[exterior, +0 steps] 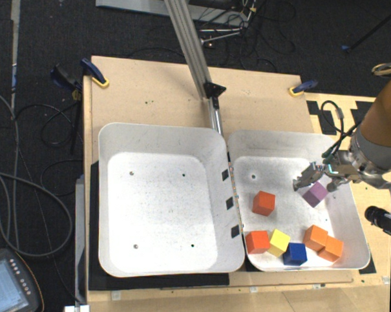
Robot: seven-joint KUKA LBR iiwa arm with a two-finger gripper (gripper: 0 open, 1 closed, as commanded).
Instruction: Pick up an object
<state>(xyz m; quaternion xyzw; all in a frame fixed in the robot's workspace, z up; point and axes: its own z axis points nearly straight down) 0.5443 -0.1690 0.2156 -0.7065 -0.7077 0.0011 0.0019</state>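
- The gripper (319,179) hung over the right bin (282,165) — toward its 2 o'clock side.
- Its fingers were clamped on a purple block (315,193), held tilted between them.
- At the bin's centre sat an orange-red cube (264,203).
- Along the 6 o'clock wall lay another orange-red cube (257,241), a yellow cube (279,242), a blue cube (295,253) and two orange blocks (324,242) — touching.

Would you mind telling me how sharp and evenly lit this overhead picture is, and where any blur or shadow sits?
Camera view: lighting is even and soft, without harsh glare on the white bins; the blocks, such as the yellow block, look fairly crisp with faint shadows; the gripper over the purple block is slightly smeared, and the floor around the bench is dark.
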